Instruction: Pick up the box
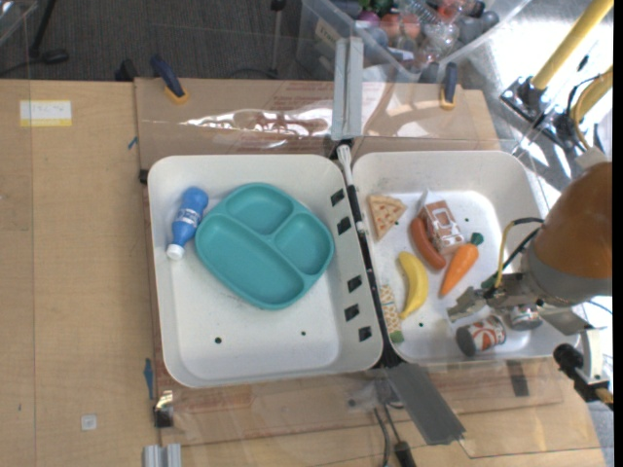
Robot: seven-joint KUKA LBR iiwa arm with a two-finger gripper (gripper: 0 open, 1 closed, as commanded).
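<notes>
Wooden bench w/ two shallow white bins side by side, grey carpet beyond. Nearest in the right bin [506,163]: a small red-and-white can [481,336] on its side by the near wall, w/ the gripper [479,300] just above it, metal fingers [463,302] pointing left toward the middle of the bin; whether they're spread or pressed together I can't tell from this angle, and nothing visibly sits between them. Arm's orange band [584,222] fills the right side. Just left of the gripper: carrot [458,267], then banana [414,282], and a cracker-like piece [388,305] near the divider. Further back: the box [442,225], small, reddish w/ white label, lying tilted in mid-bin, touching or nearly touching a sausage [425,240] on its left, carrot top just beside its near end. Pizza slice [384,215] further left. Left bin [175,358] holds a teal divided plate [263,243] and a blue-and-white bottle [187,220]. Far back, a clear tub of clutter [414,13]. Risks, imo: the gripper is nearer the can and carrot than the box, so a descent here likely grabs the wrong item or nothing. Going for the box, tight neighbours could get pinched along w/ it or nudge it off line, and a tilted box may slip out of a two-finger hold.
</notes>
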